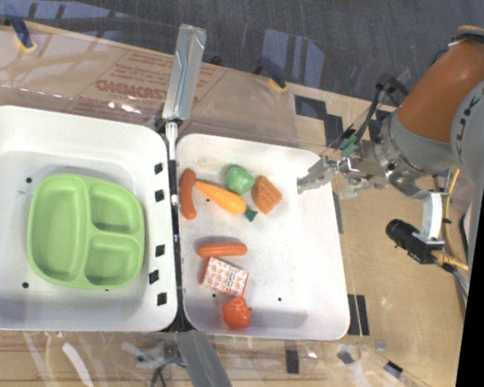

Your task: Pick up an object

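Gripper (314, 180) over right bin's (301, 278) far right corner, above the rim, hanging off grey arm (445, 101) reaching in from right. Finger state: cannot tell, too small and blurred. Nothing seen between them.

Right bin contents, all well apart from gripper: green pepper (239, 179) at far middle, touching carrot (220, 197); orange wedge (266, 194) just beside pepper. Sausage (188, 194) along left wall. Second sausage (222, 249) mid-bin. Red-white box (224, 276) just below it. Tomato (237, 313) near front wall, close to box.

Left bin (13, 154): green tray (86, 232), three compartments, lying flat.
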Robot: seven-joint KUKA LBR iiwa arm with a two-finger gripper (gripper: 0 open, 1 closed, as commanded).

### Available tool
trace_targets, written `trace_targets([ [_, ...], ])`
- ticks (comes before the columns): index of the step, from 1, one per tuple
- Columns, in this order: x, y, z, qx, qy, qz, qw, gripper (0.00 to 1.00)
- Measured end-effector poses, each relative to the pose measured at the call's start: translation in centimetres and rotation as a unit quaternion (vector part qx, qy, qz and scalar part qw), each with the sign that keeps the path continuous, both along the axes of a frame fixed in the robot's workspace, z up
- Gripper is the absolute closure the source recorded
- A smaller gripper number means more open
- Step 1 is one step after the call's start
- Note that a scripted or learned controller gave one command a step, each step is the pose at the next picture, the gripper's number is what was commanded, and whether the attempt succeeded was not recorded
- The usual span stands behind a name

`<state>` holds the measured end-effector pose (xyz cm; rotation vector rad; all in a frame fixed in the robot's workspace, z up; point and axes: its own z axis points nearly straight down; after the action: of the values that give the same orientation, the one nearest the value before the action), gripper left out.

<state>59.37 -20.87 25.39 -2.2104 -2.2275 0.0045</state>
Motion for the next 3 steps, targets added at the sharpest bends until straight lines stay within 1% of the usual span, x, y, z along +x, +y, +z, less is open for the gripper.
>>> trace_targets([
  [1, 3.8, 6.0, -10.2, 0.0006, 0.002, 0.036, 0.9994, 0.0],
  [2, 4.8, 11.3, -16.2, -0.0007, -0.001, 0.054, 0.9985, 0.0],
  [3, 4.8, 11.4, -15.2, -0.0001, 0.001, 0.056, 0.9984, 1.0],
])
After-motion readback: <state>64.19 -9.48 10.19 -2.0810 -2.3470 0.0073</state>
